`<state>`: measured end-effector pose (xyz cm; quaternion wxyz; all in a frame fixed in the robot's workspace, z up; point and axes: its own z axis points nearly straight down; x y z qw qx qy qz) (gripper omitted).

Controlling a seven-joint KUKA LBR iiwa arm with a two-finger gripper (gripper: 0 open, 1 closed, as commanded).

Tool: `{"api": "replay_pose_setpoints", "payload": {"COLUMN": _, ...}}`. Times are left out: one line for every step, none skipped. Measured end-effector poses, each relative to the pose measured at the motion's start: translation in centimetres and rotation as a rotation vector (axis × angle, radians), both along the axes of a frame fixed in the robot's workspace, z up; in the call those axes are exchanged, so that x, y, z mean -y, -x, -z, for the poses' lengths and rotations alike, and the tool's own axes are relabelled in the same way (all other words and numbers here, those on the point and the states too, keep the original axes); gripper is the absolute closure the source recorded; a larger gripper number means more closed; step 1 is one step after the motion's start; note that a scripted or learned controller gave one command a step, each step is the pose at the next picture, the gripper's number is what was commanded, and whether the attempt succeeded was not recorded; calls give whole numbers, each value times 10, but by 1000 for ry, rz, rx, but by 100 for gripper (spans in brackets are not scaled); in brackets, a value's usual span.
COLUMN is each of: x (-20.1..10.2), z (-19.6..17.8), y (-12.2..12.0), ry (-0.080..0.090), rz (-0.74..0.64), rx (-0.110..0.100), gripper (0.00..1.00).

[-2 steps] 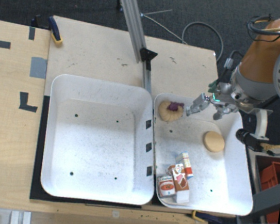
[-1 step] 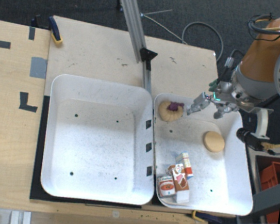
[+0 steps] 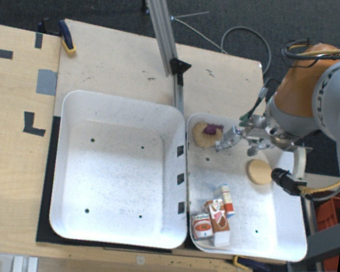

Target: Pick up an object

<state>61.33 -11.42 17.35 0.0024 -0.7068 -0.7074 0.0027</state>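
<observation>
The right bin [image 3: 282, 234] holds a tan round pastry with a purple centre [image 3: 208, 133] in its far left corner. A plain tan disc [image 3: 258, 172] lies near the bin's right side. A cluster of small red-and-white cartons and a can [image 3: 214, 217] lies toward the front. My gripper [image 3: 240, 143] hangs over the far part of this bin, just right of the pastry and above-left of the disc. Its fingers [image 3: 225, 142] stand apart, with nothing between them.
The left bin [image 3: 67, 148] sits beside the right one, with black clips along the shared wall. A slanted metal rail [image 3: 166, 36] crosses the bench behind the bins. Cables loop at the back right. A yellow-and-blue clamp [image 3: 67, 37] sits at the far left of the bench.
</observation>
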Motion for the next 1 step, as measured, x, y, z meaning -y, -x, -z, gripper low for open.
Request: {"api": "replay_pose_setpoints", "payload": {"x": -1, "z": 65, "y": 1, "ry": 0, "rz": 0, "rx": -1, "gripper": 0}}
